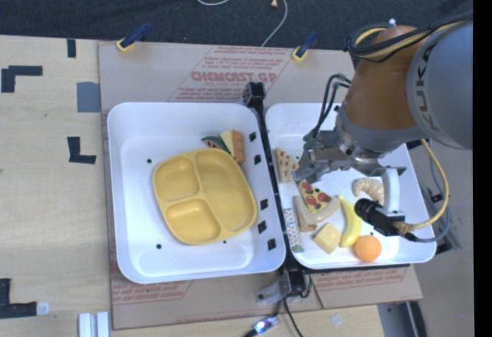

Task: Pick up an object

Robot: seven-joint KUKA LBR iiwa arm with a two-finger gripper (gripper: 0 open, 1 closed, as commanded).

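The arm (400, 89) reaches over the right bin (419, 255), its gripper (317, 166) low above the pizza slice (315, 201) (whether the jaws are released or clenched, I cannot tell). The left bin (131, 251) holds a yellow tray (204, 197). Beside the pizza slice lie a banana (350, 226), a croissant (369, 189) and an orange (368, 248).
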